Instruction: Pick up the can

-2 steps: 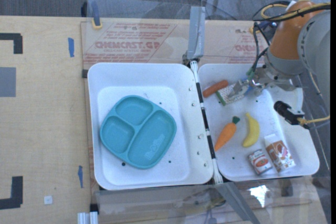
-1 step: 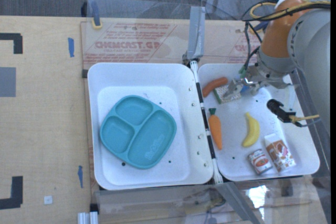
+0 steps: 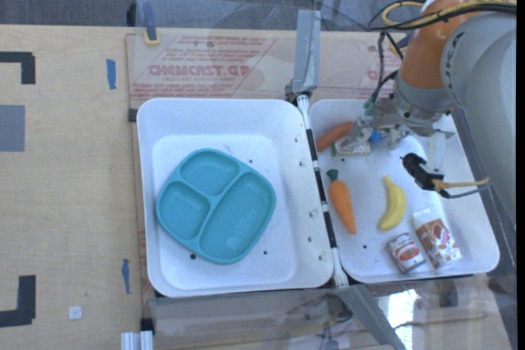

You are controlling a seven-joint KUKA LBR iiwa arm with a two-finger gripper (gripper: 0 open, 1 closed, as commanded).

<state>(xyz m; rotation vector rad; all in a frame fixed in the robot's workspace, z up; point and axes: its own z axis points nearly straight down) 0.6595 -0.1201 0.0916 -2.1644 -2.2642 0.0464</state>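
Note:
The can (image 3: 404, 252) is small, with a red and white label, and lies on its side near the front edge of the right bin (image 3: 480, 254). My gripper (image 3: 355, 145) is down in the far left part of that bin, well away from the can. It sits right beside an orange carrot (image 3: 331, 135) that lies against the bin's left wall. The grey arm with its orange band (image 3: 426, 53) comes in from the upper right.
A second carrot (image 3: 343, 204) and a banana (image 3: 394, 204) lie mid-bin between the gripper and the can. A red and white packet (image 3: 437, 242) touches the can's right side. A black plug with a yellow cable (image 3: 420, 170) hangs over the bin. The left bin (image 3: 156, 123) holds a blue divided plate (image 3: 216, 205).

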